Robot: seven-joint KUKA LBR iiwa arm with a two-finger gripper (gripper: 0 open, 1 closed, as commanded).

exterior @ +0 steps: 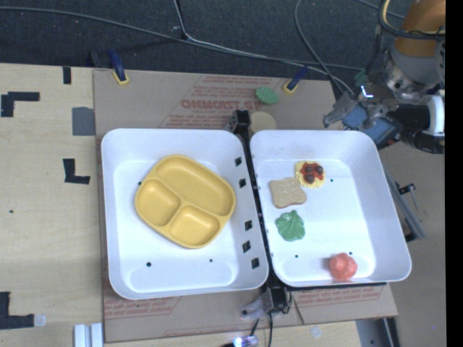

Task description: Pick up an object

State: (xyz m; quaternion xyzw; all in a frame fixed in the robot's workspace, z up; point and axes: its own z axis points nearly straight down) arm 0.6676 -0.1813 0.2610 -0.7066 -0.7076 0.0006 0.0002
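Observation:
The right white bin (376, 194) holds a tan toast slice (287, 191), a small yellow round piece with red topping (310, 173), a green leafy piece (291, 225) and a pinkish-red lump (343, 266) near its front right corner. My gripper (356, 113) hangs above the bench just beyond that bin's far right corner, apart from all of these, and nothing shows in its grasp. The nearest item to it is the yellow round piece, below and to its left.
A yellow divided plate (185, 199) fills much of the left white bin (119, 215). A small green toy piece (266, 95) lies on the cardboard behind the bins. Cables run across the dark floor at the back, and blue clamps (117, 69) pin the cardboard.

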